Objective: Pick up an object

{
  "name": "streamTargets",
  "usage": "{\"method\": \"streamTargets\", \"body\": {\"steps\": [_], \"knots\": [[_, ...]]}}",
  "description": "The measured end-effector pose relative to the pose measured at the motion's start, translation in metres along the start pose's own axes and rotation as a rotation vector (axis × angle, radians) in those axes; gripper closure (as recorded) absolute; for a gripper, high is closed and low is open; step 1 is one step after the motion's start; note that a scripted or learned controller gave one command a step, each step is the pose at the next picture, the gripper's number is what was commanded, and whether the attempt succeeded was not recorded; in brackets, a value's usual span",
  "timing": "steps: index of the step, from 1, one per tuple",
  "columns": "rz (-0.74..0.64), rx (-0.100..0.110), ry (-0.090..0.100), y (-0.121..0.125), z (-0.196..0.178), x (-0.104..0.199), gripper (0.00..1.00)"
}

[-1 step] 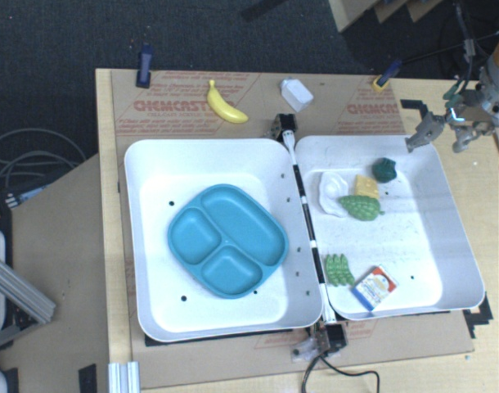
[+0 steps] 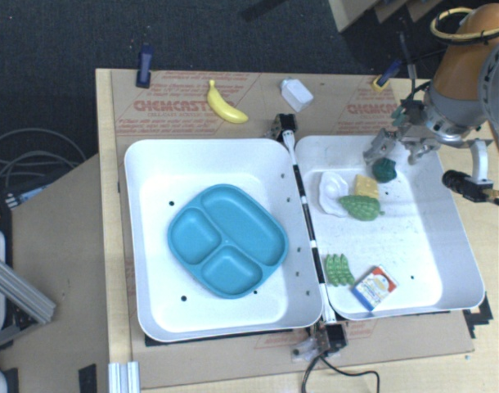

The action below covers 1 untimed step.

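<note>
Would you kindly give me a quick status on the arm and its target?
Gripper low over right bin. Small dark green object at its fingertips, grasp unconfirmed. Yellow block and green toy close alongside.

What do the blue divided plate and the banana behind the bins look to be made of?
The blue divided plate looks like moulded plastic: uniform colour, rounded compartments, soft sheen. The banana is probably a plastic toy: flat, even yellow with a smooth surface, though the view is too coarse for certainty.

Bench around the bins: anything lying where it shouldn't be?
Yes. A banana and a small white block lie on the cardboard behind the bins, outside both. The blue divided plate sits askew in the left bin.
</note>
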<state>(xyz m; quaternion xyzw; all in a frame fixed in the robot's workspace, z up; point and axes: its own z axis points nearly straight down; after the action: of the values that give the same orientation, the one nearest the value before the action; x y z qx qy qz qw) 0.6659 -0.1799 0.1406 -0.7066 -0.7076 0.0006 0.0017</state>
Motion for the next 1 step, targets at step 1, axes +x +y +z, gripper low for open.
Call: {"method": "streamTargets", "body": {"steps": [1], "knots": [[0.0,-0.002,-0.001,-0.0161,0.0561,0.043,0.0]]}}
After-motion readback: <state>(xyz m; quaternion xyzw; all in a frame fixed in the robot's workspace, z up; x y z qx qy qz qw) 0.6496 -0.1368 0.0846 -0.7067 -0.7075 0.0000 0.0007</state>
